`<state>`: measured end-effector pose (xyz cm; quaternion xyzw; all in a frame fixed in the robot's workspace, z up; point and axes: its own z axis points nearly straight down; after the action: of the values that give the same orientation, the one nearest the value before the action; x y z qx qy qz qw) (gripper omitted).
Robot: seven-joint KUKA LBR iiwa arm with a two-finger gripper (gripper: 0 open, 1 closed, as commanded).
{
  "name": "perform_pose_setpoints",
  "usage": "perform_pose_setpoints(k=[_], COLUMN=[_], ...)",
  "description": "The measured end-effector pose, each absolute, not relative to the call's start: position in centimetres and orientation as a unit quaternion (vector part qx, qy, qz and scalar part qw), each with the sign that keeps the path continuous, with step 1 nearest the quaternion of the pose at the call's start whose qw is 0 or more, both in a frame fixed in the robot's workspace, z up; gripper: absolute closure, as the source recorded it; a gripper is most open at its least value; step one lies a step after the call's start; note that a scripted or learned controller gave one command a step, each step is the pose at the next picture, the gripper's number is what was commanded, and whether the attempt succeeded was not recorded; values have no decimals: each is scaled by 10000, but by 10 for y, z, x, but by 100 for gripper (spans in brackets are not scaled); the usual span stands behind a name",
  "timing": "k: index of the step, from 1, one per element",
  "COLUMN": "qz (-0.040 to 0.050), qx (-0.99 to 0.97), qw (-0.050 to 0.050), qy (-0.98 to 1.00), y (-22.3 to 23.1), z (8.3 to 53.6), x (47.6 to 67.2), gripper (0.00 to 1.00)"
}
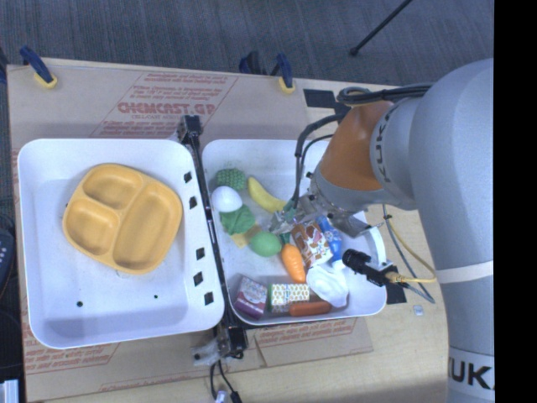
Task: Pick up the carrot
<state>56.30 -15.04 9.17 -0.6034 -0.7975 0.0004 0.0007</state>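
While the metal two-finger gripper [287,222] hovers (grip state impossible to tell) beside the stubby orange plastic carrot [293,263], crowding by the glossy snack packet [315,243] risks a wrong grab.

Even overhead light, slightly soft focus

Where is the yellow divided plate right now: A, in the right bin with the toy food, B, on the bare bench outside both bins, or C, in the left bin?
C: the yellow divided plate lies inside the left bin, apart from the carrot and the other toy food in the right bin.
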Motion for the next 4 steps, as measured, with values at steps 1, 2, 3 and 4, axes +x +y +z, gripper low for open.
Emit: perform_pose_setpoints(k=[1,2,3,4], qz=[4,11,12,4], qx=[-6032,-6805,-6792,-8264], qw=[15,31,38,11], qy=[-7976,-7327,-7339,-5631], y=[-150,-108,-108,-103], z=[92,91,101,92], x=[563,518,518,558], gripper=[0,0,100,100])
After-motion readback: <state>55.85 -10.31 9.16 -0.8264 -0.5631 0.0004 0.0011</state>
